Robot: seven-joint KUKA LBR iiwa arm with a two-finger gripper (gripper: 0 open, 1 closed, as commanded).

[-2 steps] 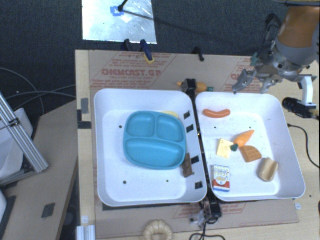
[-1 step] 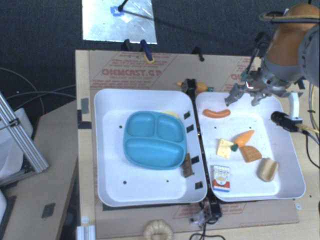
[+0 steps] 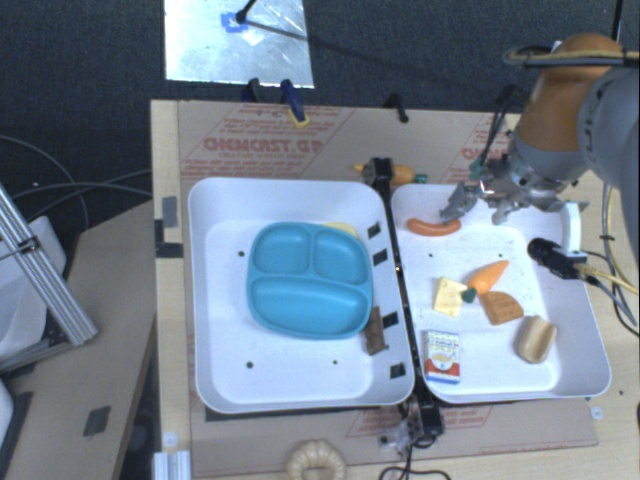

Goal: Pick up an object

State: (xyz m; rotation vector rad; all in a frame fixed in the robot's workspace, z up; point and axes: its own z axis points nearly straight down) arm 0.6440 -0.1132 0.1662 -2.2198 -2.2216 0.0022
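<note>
Overhead, the claw (image 3: 487, 200) hovered near the right bin's (image 3: 590, 368) far edge, its grip impossible to judge, just beside a sausage (image 3: 433, 227); bare floor separated that from the carrot (image 3: 488, 275) and cheese (image 3: 450, 295).

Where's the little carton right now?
The carton lies in the right bin, at its near left corner, just below the cheese and left of the bread roll.
</note>
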